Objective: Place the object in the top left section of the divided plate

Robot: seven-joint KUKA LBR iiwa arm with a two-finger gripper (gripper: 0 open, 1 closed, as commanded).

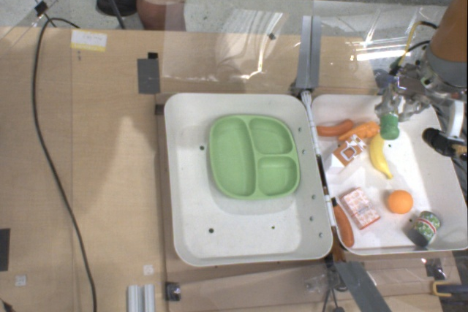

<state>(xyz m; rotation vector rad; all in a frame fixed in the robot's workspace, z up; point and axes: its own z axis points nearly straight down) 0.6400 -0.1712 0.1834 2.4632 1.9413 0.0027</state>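
From the camera above the bench, the gripper (390, 109) hangs over the back of the right bin (431, 241), and a small green thing (389, 127) sits right at its tip. It looks like the gripper is pinched on this green thing, but it is too small and blurry to be sure, so I cannot tell if it is really held or just lying under the tip. The green divided plate (254, 156) sits in the left bin (241, 245), well apart from the gripper, and all three parts of it look bare. If the green thing is only held by a corner, it could slip out on the way across and drop on the wall between the bins. Just below the gripper lie a banana (379, 157), an orange carrot (357, 133), a sausage (334, 129) and a small box (348, 150), all close together, so a low swing could knock them around. The plate's small parts lie side by side, so a drop that is a bit off could land in the wrong part.
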